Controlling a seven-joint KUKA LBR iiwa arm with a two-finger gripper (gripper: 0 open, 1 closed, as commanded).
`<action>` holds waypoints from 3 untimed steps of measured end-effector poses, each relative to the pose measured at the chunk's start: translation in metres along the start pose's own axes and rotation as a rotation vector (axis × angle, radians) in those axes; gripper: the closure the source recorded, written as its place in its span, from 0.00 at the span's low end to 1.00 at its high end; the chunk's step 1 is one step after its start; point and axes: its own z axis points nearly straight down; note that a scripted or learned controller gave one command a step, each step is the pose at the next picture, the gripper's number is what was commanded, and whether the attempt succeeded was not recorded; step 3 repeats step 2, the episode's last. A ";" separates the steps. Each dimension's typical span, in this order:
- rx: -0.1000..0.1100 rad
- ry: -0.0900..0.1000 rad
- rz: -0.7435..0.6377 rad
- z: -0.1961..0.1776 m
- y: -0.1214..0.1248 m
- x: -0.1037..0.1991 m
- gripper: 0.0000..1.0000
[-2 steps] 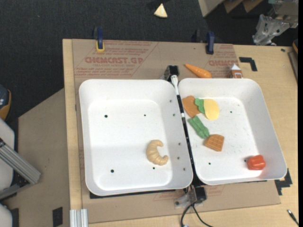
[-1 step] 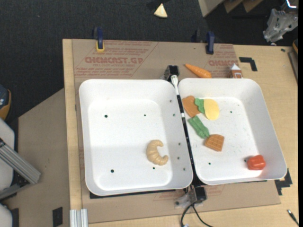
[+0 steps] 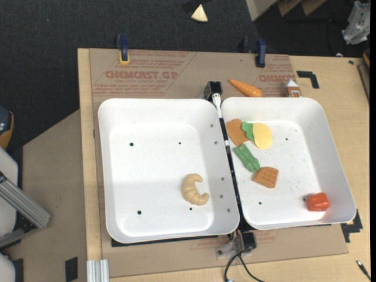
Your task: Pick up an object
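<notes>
A tan croissant (image 3: pixel 195 190) lies in the left bin (image 3: pixel 117 157), toward its lower right. In the right bin (image 3: pixel 329 151) a yellow piece (image 3: pixel 262 136), an orange-brown piece (image 3: pixel 237 131) and a green leafy piece (image 3: pixel 247 157) cluster at the upper left. A waffle-patterned orange piece (image 3: pixel 266 177) rests just below them. A red pepper-like object (image 3: pixel 318 202) sits near the bin's lower right corner.
A toy carrot (image 3: pixel 245 88) and a small bottle (image 3: pixel 292 89) lie on the cardboard behind the right bin. Two blue clamps (image 3: pixel 123 47) (image 3: pixel 261 51) hold the board's back edge. A yellow wedge (image 3: pixel 199 14) lies on the dark floor beyond.
</notes>
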 end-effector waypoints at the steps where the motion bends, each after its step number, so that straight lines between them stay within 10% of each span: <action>1: 0.000 -0.001 0.001 -0.037 -0.017 -0.022 1.00; 3: 0.009 0.002 0.003 -0.035 -0.047 -0.060 1.00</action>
